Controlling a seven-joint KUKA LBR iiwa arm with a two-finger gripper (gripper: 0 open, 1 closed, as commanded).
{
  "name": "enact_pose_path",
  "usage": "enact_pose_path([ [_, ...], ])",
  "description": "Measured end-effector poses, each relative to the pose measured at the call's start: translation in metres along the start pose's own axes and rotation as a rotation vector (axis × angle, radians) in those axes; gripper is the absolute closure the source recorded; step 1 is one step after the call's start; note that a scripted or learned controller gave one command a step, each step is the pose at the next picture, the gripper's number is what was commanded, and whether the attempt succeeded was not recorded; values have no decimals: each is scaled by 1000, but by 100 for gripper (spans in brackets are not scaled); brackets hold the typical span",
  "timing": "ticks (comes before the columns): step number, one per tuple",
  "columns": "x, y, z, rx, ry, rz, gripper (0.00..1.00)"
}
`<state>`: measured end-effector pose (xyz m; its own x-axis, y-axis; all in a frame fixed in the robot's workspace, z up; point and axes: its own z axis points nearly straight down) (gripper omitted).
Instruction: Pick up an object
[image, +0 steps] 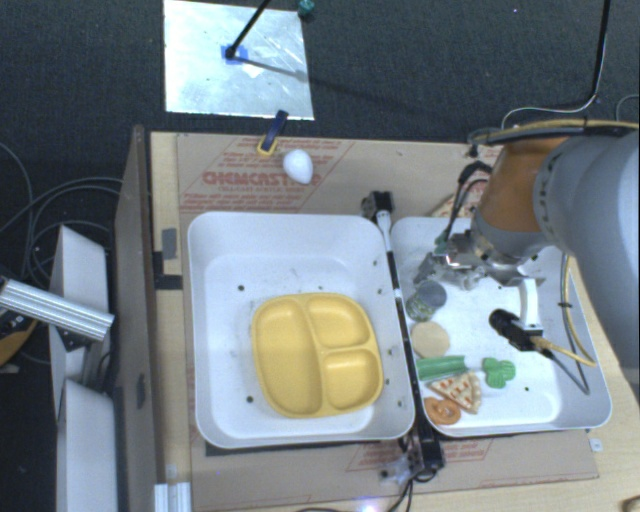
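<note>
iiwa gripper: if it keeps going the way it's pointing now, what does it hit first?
Probably the grey round object. The gripper points down and left in the right bin, with that piece just below its tip. Depth is unclear from this slanted view; it could reach bare bin floor first.

The arm (560, 190) runs off the right edge and its bulk hides the gripper's (445, 262) fingertips underneath.

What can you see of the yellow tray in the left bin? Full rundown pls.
The yellow tray is a glossy, plastic-looking divided plate with rounded corners and three compartments: one long section along its left side and two smaller ones on the right. It lies flat and face up, turned slightly askew, on the floor of the left bin, towards the bin's front. Nothing sits in it, and no other object touches it.
</note>
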<state>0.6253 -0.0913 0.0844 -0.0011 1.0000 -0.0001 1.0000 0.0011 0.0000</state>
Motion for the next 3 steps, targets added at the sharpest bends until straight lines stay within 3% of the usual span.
enact_pose_path([
  [1, 4, -8, 0, 0, 1, 0, 0],
  [2, -49, 40, -3, -8, -3, 2, 0],
  [3, -73, -102, -4, 8, -1, 7, 0],
])
